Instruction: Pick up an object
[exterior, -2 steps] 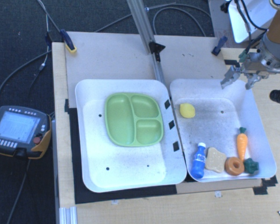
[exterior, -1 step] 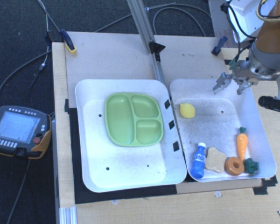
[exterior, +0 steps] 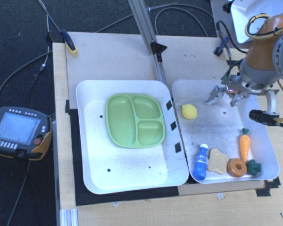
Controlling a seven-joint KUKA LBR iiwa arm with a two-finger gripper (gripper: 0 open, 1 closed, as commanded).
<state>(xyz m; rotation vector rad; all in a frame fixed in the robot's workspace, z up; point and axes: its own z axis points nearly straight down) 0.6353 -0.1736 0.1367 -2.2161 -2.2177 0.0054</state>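
Note:
My gripper [exterior: 224, 98] hangs over the far part of the right bin [exterior: 212, 86], fingers spread open with nothing between them. A yellow lemon [exterior: 189, 111] lies to its left near the bin's left wall. Along the bin's near side sit a blue and white bottle [exterior: 201, 162], a slice of toast [exterior: 218, 161], a brown doughnut [exterior: 236, 167] and a carrot [exterior: 245, 145] with a dark green piece [exterior: 253, 166] beside it. All of these lie well apart from the gripper.
The left bin [exterior: 96, 173] holds a green divided plate [exterior: 135, 120]. A metal post [exterior: 144, 18] slants up between the bins at the back. A teach pendant [exterior: 19, 133] lies off the bench to the left.

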